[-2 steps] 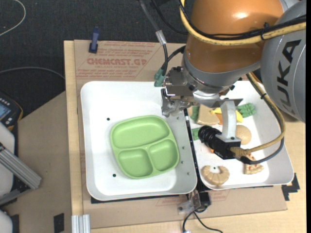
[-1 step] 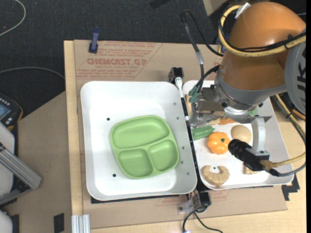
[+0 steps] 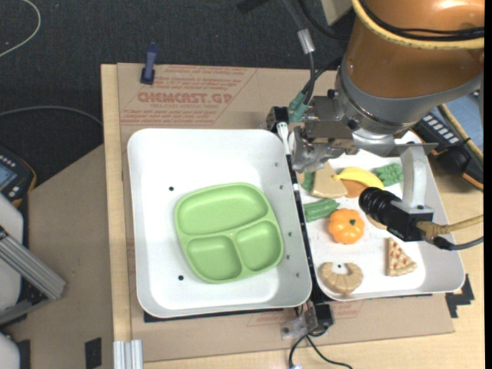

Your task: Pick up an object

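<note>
Pincer [image 3: 307, 158] of the grey arm hangs low at the far left corner of the right bin [image 3: 444, 241]; whether its fingers are apart or together I cannot tell. Inside this bin I count one orange pumpkin [image 3: 345, 226], one banana [image 3: 361, 178], one pizza slice [image 3: 400, 258], one bagel [image 3: 340, 277] and one green bean pod [image 3: 319, 209]. They lie close together, near the middle wall. Left of this bin, the second bin [image 3: 154, 167] holds one green divided tray [image 3: 227, 231], with free white floor around it.
</note>
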